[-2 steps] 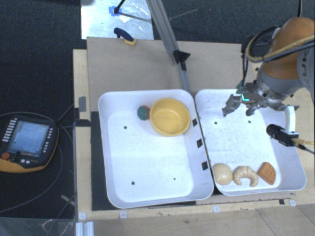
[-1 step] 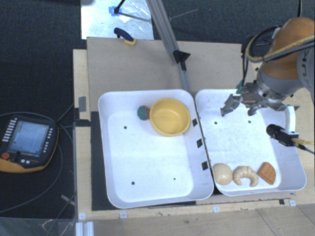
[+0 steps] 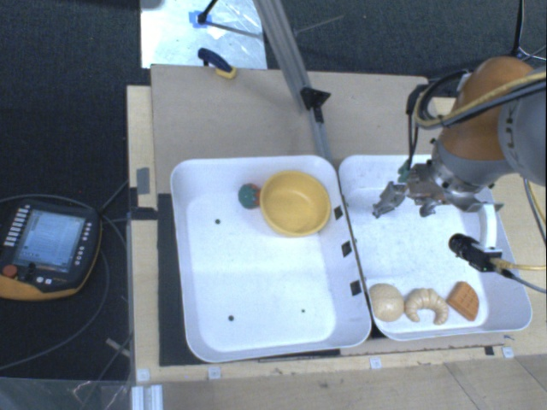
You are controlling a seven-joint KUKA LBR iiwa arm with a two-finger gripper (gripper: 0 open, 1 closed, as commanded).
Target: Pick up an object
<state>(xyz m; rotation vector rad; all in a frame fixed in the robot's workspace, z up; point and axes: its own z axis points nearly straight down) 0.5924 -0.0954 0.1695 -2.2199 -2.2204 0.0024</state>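
My gripper point(image 3: 408, 205) hangs over the upper part of the right bin point(image 3: 402, 254), open, with bare white bin floor showing between its two fingers point(image 3: 389, 202). Along that bin's front edge lie a pale round bun point(image 3: 385, 301), a croissant point(image 3: 427, 306) and an orange waffle-like piece point(image 3: 464, 300), all well below the gripper. In the left bin point(image 3: 256, 297) a yellow bowl point(image 3: 295, 203) stands at the top right corner, with a small green and red ball point(image 3: 249, 196) touching its left side.
A grey pole point(image 3: 291, 58) slants across the bench behind the bins. A black fitting on a cable point(image 3: 468, 250) hangs from the arm over the right bin. A teach pendant point(image 3: 47, 246) lies on the floor at the left.
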